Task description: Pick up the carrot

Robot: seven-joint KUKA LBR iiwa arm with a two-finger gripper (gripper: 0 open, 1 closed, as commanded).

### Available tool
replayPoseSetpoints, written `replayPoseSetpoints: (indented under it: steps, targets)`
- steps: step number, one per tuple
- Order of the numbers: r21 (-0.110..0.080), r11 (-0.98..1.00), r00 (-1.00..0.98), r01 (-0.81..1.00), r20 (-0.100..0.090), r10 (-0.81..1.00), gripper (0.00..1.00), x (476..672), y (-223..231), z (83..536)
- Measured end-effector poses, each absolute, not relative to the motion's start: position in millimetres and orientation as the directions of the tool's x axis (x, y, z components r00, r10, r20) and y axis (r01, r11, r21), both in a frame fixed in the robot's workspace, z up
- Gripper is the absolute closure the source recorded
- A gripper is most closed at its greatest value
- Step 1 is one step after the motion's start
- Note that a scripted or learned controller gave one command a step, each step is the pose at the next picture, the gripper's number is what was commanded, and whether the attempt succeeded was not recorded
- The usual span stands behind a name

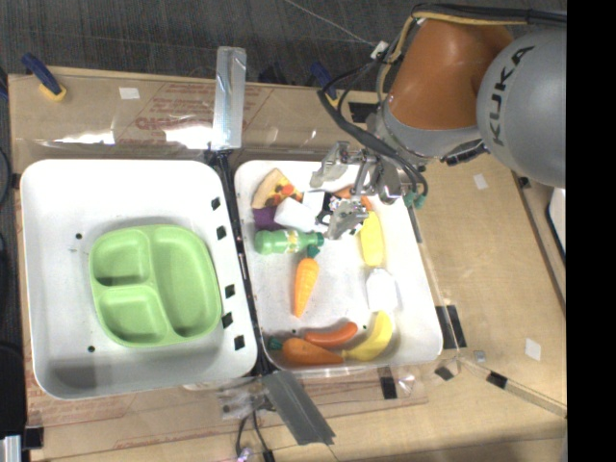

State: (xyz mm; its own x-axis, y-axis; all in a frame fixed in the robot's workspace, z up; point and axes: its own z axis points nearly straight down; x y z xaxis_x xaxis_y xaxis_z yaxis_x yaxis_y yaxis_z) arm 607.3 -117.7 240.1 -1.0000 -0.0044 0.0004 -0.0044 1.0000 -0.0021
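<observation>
Gripper (348,203), whose state I cannot tell, hovers over the right bin's (423,287) top end, so reaching down to the carrot (305,285) lying mid-bin comes next.

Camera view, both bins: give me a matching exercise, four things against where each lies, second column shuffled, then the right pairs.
Things:
1. carrot
2. green tray
3. banana
4. gripper

Places:
A. in the left bin
B. near the middle of the right bin
C. over the far end of the right bin
D. at the near right corner of the right bin

Pairs: 1-B, 2-A, 3-D, 4-C
</observation>
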Motion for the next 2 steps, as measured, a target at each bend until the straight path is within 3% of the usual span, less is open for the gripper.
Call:
replayPoseSetpoints:
  steps: [1,2]
  targets:
    - [0.001,0.995,-0.995,0.102,0.01,0.102,0.0,592.1,-124,132]
    - [0.0,0.987,-0.987,0.163,0.003,0.163,0.0,528.8,-111,91]
